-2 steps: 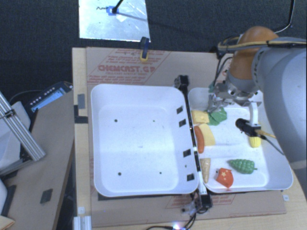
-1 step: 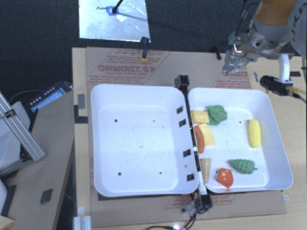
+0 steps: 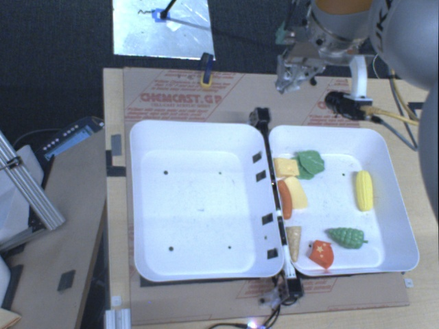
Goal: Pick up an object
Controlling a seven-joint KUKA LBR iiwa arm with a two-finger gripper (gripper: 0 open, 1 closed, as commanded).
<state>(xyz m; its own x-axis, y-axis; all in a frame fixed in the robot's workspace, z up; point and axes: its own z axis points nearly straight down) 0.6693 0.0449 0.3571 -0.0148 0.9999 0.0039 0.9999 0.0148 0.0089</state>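
Where cardboard (image 3: 180, 94) under bins shows, red "CHEMCAST GP" print readable. Left bin (image 3: 199, 197) bare white; right bin (image 3: 384, 184) holding toy food: yellow corn (image 3: 364, 190) near right wall, green leaf (image 3: 310, 163) and yellow blocks (image 3: 291, 184) by left wall, orange piece (image 3: 322, 253) at front edge. Gripper (image 3: 293, 77) raised beyond back edge, holding nothing seen; finger state unclear.

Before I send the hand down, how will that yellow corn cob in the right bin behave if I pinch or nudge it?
The yellow plastic corn cob looks rounded and elongated, so a nudge may roll it sideways. It seems like a rigid toy, probably light. Lying apart from the other pieces, it should allow a pinch across its narrow width.
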